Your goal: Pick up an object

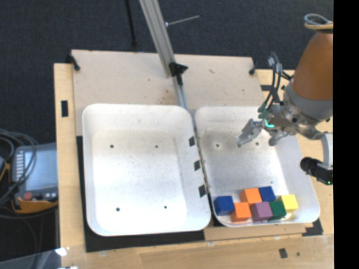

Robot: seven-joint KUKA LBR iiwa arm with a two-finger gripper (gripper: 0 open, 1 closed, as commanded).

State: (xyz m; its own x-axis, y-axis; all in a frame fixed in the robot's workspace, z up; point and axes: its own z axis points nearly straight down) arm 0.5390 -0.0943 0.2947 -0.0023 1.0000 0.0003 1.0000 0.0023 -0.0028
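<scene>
We see the gripper (259, 134) hanging over the far part of the right bin (235, 167), its two fingers spread apart with nothing between them. The blocks lie well apart from it, clustered at the bin's near right corner. They sit packed together in two short rows: a blue block (224, 204) at the left end, an orange block (242, 210) and a purple block (261, 210) beside it, a green block (277, 208) and a yellow block (289, 202) toward the right, with a second orange block (252, 195) and a second blue block (267, 193) just behind. They touch one another, so their edges are hard to separate. The arm (314, 72) is cut off at the right, and the left bin (140, 167) lies beside the right one
</scene>
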